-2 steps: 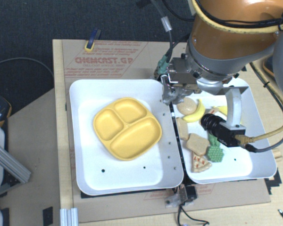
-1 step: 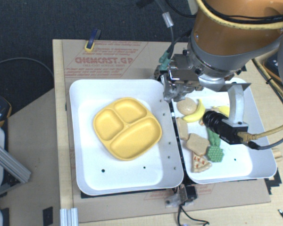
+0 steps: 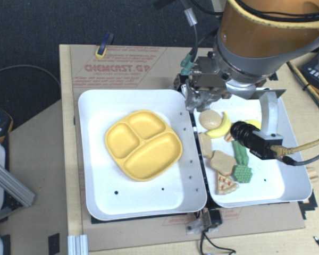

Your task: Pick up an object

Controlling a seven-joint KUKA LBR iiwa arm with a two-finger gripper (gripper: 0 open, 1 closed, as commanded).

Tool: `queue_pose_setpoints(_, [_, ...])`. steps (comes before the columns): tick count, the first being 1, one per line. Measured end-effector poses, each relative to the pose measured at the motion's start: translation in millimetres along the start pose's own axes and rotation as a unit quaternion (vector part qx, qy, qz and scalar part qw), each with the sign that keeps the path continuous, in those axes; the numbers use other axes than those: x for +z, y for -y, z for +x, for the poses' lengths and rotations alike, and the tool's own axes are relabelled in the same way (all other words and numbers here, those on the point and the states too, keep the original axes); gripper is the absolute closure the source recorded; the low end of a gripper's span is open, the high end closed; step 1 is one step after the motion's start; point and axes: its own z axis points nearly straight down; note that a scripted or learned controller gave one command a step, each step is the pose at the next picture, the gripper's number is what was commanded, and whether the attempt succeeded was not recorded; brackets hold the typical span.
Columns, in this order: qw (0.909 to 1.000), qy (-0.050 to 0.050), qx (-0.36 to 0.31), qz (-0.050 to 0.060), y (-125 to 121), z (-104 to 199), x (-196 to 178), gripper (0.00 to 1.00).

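Grey-armed gripper [image 3: 194,101] hangs over the right bin's [image 3: 287,187] far-left corner; its spread can't be judged.

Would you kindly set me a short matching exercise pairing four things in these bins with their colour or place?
Things:
1. divided plate
2. banana
3. broccoli
4. waffle slice

Descriptions:
A. green, right bin
B. yellow, alone in the left bin
C. at the right bin's near edge
D. yellow, curved beside a beige round piece

Pairs: 1-B, 2-D, 3-A, 4-C
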Motion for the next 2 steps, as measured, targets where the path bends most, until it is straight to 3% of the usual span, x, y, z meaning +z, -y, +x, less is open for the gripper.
queue_pose_setpoints(1, [1.0000, 0.000, 0.000, -0.001, -1, 0, -10, 1.00])
queue_pose_setpoints(2, [0.9999, 0.001, 0.001, 0.015, 7, 30, 85, 1.00])
